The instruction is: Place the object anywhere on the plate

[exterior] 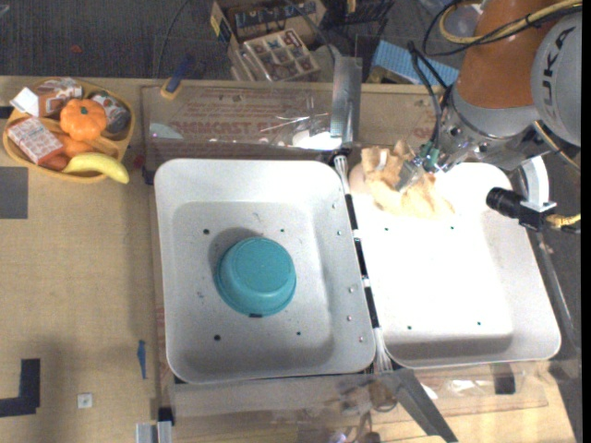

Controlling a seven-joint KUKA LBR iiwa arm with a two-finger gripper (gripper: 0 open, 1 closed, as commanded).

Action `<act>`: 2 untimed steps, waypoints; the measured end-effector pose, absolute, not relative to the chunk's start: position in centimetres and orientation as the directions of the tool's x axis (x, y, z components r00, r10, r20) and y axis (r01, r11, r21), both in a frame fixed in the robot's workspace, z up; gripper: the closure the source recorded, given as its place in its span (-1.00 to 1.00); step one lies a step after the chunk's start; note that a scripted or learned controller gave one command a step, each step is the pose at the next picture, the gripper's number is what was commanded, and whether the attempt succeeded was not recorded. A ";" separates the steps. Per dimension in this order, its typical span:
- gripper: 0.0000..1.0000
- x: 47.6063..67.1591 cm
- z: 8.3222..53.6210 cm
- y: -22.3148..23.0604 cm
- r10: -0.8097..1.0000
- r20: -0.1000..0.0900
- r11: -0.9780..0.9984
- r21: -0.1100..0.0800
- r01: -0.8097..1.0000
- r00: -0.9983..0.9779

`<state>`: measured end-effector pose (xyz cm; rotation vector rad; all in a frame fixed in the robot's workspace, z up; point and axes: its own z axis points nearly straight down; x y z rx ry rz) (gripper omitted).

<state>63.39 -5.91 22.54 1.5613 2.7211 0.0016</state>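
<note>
A teal round plate [257, 275] lies in the middle of the left bin [185, 340]. Pale cream-coloured objects [380, 175] are heaped in the far left corner of the right bin [480, 330], washed out by bright light, so their shapes are hard to tell. My gripper [417, 170] is down at the right side of that heap, under the grey wrist and orange band [503, 35]. Glare and the wrist hide whether anything is held.
A basket [18, 146] with a small pumpkin, a banana and boxes sits on the bench at far left. A metal bracket [345, 100] and clear plastic wrap stand behind the bins. Cables and a black fitting [517, 203] hang at the right bin's far right.
</note>
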 end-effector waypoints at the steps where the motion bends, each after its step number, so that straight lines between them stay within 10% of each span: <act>1: 1.00 61.8 23.4 -0.4 0.599 -0.001 0.801 0.001 0.599 -0.801; 2: 1.00 60.3 23.9 3.4 0.242 -0.002 0.970 0.002 0.242 -0.970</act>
